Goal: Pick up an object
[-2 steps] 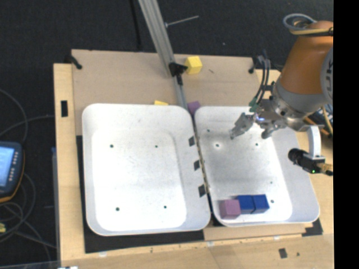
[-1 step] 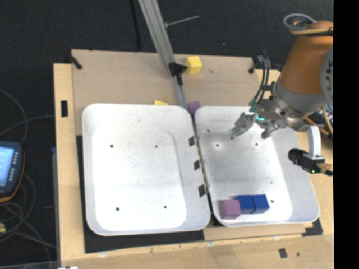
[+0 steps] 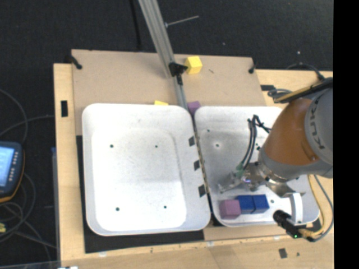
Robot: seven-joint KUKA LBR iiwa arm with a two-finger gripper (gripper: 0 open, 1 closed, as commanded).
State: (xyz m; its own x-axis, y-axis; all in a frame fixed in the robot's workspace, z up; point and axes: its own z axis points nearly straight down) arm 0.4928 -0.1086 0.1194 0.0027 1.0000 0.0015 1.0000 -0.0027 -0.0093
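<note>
A blue block (image 3: pixel 252 203) and a purple block (image 3: pixel 229 208) lie side by side near the front edge of the right bin (image 3: pixel 224 122). My gripper (image 3: pixel 240 181) is low inside that bin, just behind and above the two blocks. The grey arm with its orange band (image 3: pixel 291 136) reaches in from the right and covers much of the bin's right half. Nothing shows between the gripper's tips.
The left bin (image 3: pixel 137 167) sits beside the right one. A slanted metal rail (image 3: pixel 160 35) runs from the top down to the bins' junction. Small yellow (image 3: pixel 194 64), yellow (image 3: pixel 161 103) and purple (image 3: pixel 193 106) blocks lie on the board behind the bins.
</note>
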